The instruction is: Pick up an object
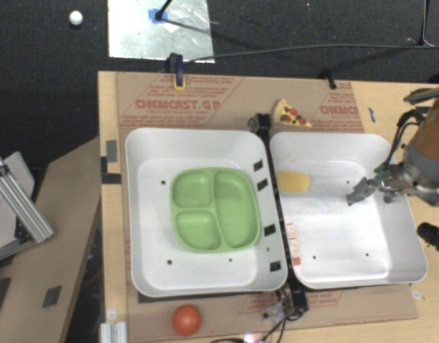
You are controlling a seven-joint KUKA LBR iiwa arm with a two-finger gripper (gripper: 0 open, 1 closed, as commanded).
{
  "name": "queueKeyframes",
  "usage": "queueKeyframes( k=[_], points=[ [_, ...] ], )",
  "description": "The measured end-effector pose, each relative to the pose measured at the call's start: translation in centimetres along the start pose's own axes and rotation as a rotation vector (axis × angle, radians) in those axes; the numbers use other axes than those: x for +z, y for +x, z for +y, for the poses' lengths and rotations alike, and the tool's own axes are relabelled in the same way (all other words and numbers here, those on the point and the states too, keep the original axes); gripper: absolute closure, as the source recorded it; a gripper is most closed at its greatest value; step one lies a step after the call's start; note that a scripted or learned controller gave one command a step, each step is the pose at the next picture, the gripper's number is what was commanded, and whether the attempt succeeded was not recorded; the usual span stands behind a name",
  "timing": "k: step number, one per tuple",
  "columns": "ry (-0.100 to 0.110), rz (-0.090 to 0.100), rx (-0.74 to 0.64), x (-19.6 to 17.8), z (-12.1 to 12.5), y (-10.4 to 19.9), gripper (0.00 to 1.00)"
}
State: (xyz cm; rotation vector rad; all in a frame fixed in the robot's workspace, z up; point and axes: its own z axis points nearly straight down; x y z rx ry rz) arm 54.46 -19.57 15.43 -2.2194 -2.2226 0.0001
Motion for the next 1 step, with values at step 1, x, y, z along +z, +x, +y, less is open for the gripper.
queueKeyframes(
  k=[1],
  points=[
    [0.0, 0.0, 0.0, 4.16, 0.29, 0.13, 0.0]
  ],
)
